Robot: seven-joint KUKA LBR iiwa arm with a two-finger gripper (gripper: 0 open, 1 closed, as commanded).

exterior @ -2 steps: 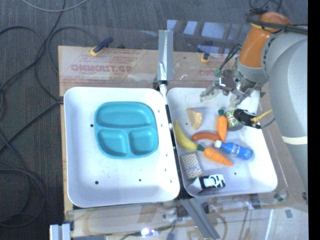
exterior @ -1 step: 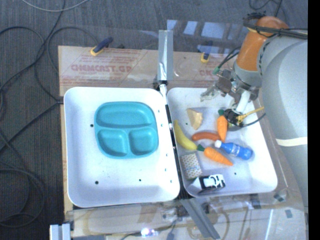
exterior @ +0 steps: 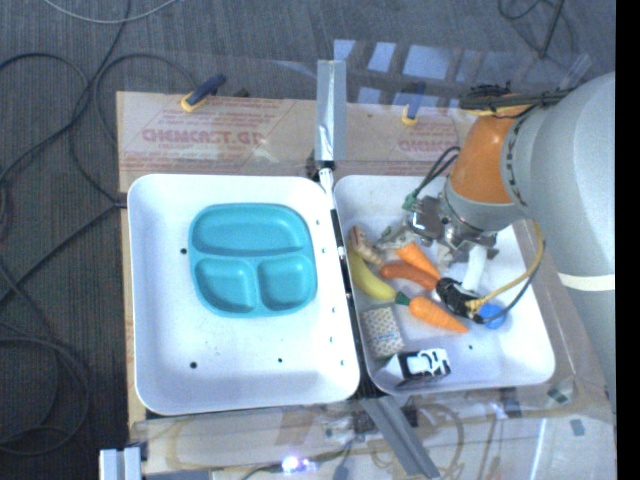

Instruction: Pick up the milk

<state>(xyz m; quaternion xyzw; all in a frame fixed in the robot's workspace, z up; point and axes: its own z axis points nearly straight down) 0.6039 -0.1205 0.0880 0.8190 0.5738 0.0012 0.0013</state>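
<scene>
Currently, the milk [exterior: 425, 364], a small white carton with black markings, is lying on its side in the right bin [exterior: 520, 363] near the front wall, long axis running left-right. The gripper [exterior: 455, 253] is hovering farther back over two carrots [exterior: 425, 288]; its grip cannot be told.

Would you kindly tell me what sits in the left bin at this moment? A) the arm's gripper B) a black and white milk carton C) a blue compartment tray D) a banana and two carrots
C: the blue compartment tray lies alone in the left bin, while the banana, carrots and the other small items lie in the right bin.
</scene>
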